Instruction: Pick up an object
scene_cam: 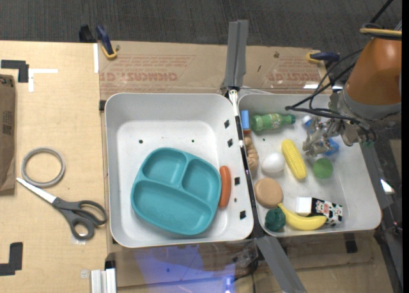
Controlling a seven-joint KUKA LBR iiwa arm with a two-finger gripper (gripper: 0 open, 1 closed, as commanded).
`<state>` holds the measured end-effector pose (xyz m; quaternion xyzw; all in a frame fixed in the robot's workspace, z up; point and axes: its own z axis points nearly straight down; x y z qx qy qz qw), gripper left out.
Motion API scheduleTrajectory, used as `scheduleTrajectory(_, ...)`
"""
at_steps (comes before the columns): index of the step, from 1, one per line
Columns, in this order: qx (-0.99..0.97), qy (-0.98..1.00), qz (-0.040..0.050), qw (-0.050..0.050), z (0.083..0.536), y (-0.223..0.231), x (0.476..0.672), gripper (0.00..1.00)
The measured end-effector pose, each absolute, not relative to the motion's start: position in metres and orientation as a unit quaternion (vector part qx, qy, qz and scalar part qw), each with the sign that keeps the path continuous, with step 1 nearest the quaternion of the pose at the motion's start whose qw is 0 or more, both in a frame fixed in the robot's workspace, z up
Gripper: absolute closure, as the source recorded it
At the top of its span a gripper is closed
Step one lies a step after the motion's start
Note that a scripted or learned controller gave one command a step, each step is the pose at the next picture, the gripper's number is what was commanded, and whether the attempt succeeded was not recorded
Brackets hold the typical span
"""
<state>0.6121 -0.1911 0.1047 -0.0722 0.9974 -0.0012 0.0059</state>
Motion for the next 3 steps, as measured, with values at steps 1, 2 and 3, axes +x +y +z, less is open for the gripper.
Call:
scheduleTrajectory(1,-0.072,0.997,-0.0012,0.006,0.105,-0.191,0.612,0.0)
scheduleTrajectory(2,-0.094,0.996,-0.0008,0.003,0.094,-0.219,0.638,0.0)
scheduleTrajectory(3,-0.022,1.0,-0.0001,0.002,0.093,-0.212,0.6,0.0)
